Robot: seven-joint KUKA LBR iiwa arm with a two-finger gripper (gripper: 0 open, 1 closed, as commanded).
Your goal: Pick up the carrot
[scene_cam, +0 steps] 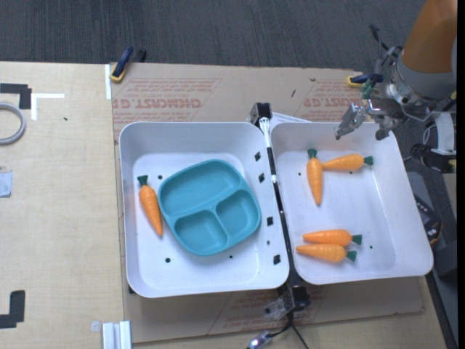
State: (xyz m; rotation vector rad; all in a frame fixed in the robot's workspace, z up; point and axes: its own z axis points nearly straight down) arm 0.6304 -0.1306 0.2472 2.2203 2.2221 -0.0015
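Several orange carrots with green tops lie in the bins. In the right bin (385, 217), one carrot (314, 179) lies lengthwise and another (346, 163) lies crosswise beside it, their top ends close together. Two more carrots (328, 236) (324, 252) rest side by side near the front. A further carrot (150, 206) lies in the left bin (131, 195), left of a teal plate. My gripper (365, 126) hovers over the right bin's far edge, above and right of the crosswise carrot. It is open, with nothing between its fingers.
A teal divided plate (209, 206) takes up the middle of the left bin. The bins meet at a clipped central rim (272, 195). A blue and yellow clamp (122, 62) lies on the cardboard at the far left. Cables hang along the arm at the right.
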